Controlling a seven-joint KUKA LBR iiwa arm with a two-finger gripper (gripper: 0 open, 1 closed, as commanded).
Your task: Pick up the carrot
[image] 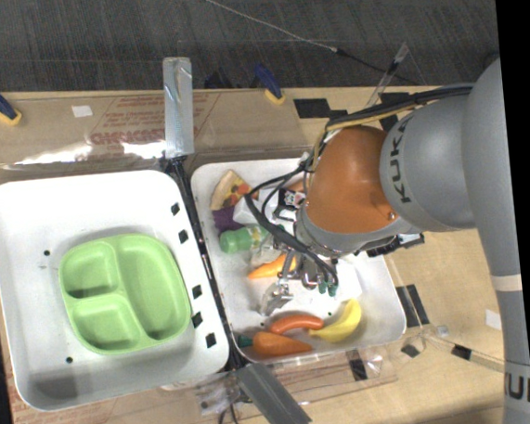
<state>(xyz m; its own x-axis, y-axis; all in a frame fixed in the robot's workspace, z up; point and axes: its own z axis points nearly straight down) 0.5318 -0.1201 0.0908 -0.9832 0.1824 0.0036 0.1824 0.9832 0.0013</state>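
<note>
In the right bin [375, 270], the carrot [264, 270] appears as an orange tapered piece pointing left, its right end hidden under the wrist. My gripper [289, 286] hangs low over the bin's middle, directly right of and touching or nearly touching that orange piece. The grey arm with its orange band [347, 189] covers the back right of the bin. I cannot tell whether the carrot is between the gripper's tips.
Near the front wall lie a longer orange vegetable [276, 344], a red pepper [295, 323] and a yellow banana [343, 320]. A green item [235, 241], a purple one [224, 219] and a pizza slice [228, 188] sit at the back left. The left bin [14, 221] holds a green divided plate [124, 293].
</note>
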